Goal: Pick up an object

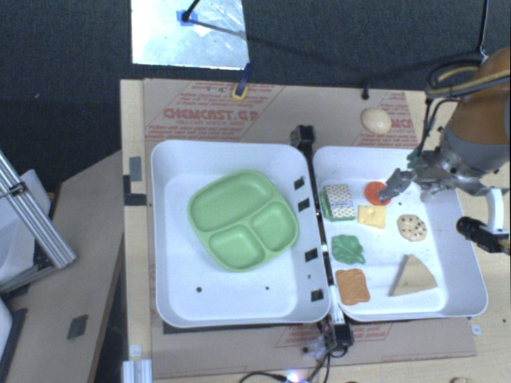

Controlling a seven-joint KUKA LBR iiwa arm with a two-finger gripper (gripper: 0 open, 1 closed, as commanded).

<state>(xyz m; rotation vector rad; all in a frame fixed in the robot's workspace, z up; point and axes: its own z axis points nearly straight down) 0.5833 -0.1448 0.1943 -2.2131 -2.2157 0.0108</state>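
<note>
The right bin [459, 214] holds several toy foods: a speckled block [338, 202], a red round piece [374, 193], a yellow cheese slice [371, 216], a cookie [412, 228], a green leaf [348, 249], an orange patty [352, 286] and a tan wedge [415, 276]. My gripper [394, 186] reaches in from the right and is low over the bin. Its tip is at the right edge of the red round piece, partly covering it. I see nothing lifted.
The left bin [172, 238] holds a green divided plate [243, 219]. A black divider [313, 214] runs between the bins. A beige egg-shaped object [376, 120] lies on the cardboard behind the right bin. A black arm part [483, 234] overhangs the right rim.
</note>
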